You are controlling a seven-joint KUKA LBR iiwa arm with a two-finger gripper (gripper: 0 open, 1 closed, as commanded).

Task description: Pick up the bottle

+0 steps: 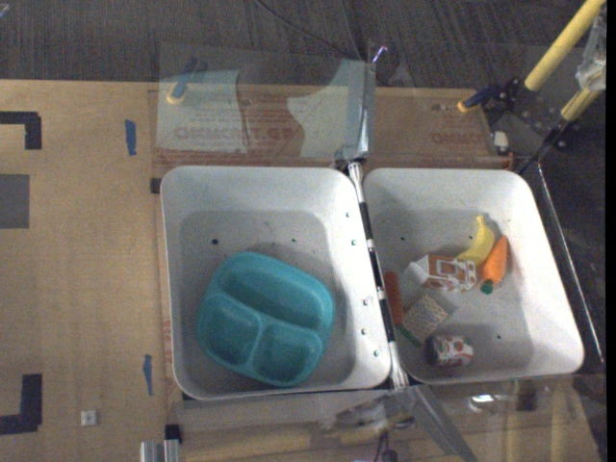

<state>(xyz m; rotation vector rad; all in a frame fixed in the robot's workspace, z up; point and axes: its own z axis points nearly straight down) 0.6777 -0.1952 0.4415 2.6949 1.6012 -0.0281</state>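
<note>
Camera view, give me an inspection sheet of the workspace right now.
Surface: wooden bench bearing left bin and right bin.
Job's things: cannot tell which item is the bottle.
Clutter: teal divided tray in left bin; banana, carrot, small carton, can in right bin.
Grippers: nothing seen.
Cables: dark cable on the floor.
Surroundings: blue tape marks, yellow clamp.

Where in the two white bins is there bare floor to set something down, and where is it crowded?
Left bin: the back strip beyond the teal divided tray is bare. Right bin: bare floor lies behind the banana and along the right wall. Its middle is crowded, with banana, carrot, small carton, flat packet and small can close together.
</note>
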